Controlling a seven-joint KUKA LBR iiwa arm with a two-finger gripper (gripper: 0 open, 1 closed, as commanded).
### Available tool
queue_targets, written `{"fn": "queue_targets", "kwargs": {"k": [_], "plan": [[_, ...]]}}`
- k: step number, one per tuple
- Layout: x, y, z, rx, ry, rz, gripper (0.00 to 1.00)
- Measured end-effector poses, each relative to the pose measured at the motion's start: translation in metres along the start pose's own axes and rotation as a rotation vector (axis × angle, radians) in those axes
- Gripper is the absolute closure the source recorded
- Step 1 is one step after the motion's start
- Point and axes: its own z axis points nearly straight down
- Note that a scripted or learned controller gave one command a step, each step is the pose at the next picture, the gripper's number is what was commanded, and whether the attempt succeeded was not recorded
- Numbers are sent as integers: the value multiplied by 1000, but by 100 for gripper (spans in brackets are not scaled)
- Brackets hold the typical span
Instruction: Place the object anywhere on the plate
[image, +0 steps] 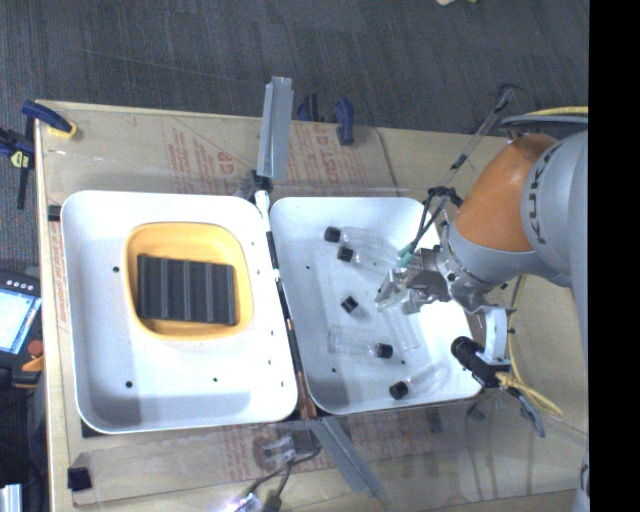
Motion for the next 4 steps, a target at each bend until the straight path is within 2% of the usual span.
{"fn": "queue_targets", "kwargs": {"k": [1, 2, 3, 4], "plan": [[75, 32, -19, 0, 2, -10, 100], [160, 66, -43, -1, 2, 48, 100], [204, 56, -2, 2, 1, -158, 100], [204, 56, -2, 2, 1, -158, 0]]}}
